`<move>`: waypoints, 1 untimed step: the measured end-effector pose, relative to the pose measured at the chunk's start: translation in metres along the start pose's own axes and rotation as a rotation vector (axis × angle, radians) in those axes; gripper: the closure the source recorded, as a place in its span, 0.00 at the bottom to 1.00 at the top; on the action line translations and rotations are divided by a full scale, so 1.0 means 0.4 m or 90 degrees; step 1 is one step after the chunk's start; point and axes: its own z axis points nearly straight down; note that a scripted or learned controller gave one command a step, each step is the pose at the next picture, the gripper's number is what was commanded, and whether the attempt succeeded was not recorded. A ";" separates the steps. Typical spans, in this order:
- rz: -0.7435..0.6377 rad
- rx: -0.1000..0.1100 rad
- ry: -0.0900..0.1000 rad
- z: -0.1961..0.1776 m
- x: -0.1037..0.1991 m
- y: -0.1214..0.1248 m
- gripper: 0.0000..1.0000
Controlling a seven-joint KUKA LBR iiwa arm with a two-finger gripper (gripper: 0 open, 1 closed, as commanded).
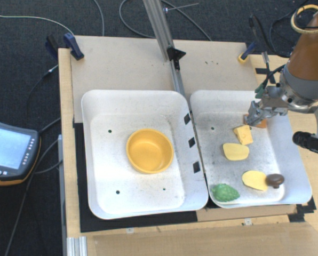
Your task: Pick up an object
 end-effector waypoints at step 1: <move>0.000 0.000 0.000 0.022 0.123 -0.053 1.00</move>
